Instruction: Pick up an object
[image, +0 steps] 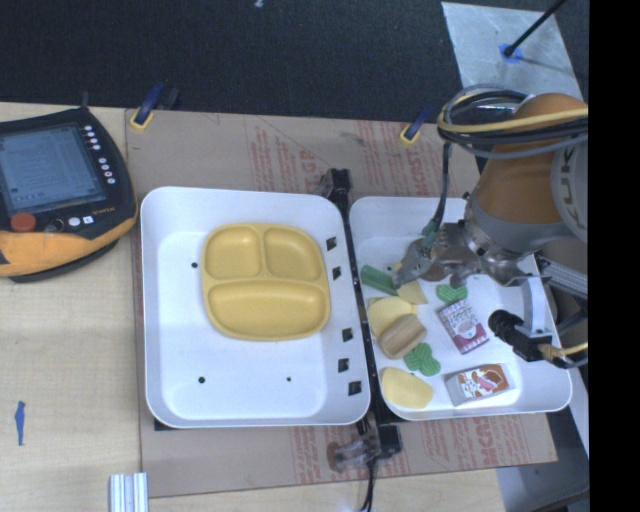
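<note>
Two shallow white plastic bins sit side by side on the tabletop (70, 350), apparently so that one serves as a source of things and the other as a destination. The left white bin (170, 300), at the centre of the frame, carries a yellow three-compartment plastic plate (266, 280) lying flat near its upper middle, and the plate's compartments look bare. The right white bin (540, 400) holds the clutter: a green stick-like piece (378, 279) against its left wall, a pale yellow wedge (412, 293), a tan bread-roll-shaped toy (397, 333) overlapping a yellow rounded piece, a green knobbly toy (423, 358), a yellow lemon-like lump (406, 388) at the lower left corner, a small red-and-white packet (462, 326), and a flat red-brown printed packet (477, 383) near the bottom edge. The grey arm with its orange band (520, 180) reaches in from the upper right of the frame, and its claw (425, 262) is lowered into the upper left part of the right bin, just above the green stick and the pale wedge, which look like the likeliest candidates for a pick. Whether the claw is spread or closed I cannot tell, since the wrist hides it. A grey-screened teach pendant with orange casing (55, 190) lies at the upper left, well apart from the work.
</note>
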